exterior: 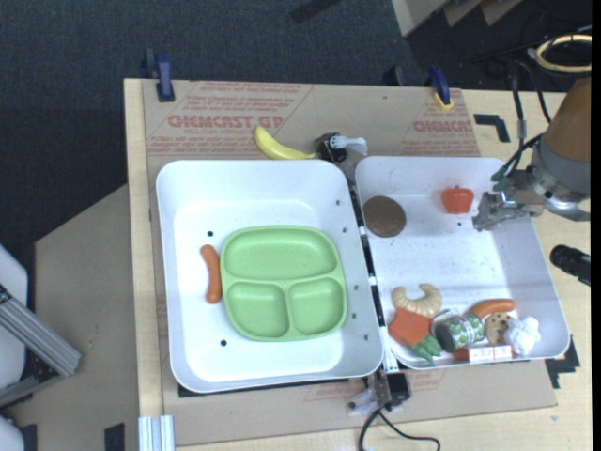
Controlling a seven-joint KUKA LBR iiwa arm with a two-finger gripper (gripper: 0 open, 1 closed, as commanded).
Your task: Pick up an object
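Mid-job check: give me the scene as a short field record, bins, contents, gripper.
left bin: green tray, sausage beside it
right bin: brown disc, tomato, toy food pile at near edge
outside bins: banana on bench
gripper: over right bin, right of tomato; nothing seen between fingers

The bench [235, 111] looked like matt brown cardboard or fibreboard printed with faded red lettering. Both bins [188, 346] were smooth white plastic with a soft sheen. In the left bin the green divided tray [282, 280] was smooth, matt plastic, and the orange sausage [212, 272] by that bin's left edge looked slightly glossy plastic. At the left bin's far edge, the yellow banana [280, 147] had a smooth plastic shine. The gripper [496, 209] looked like dull grey metal.
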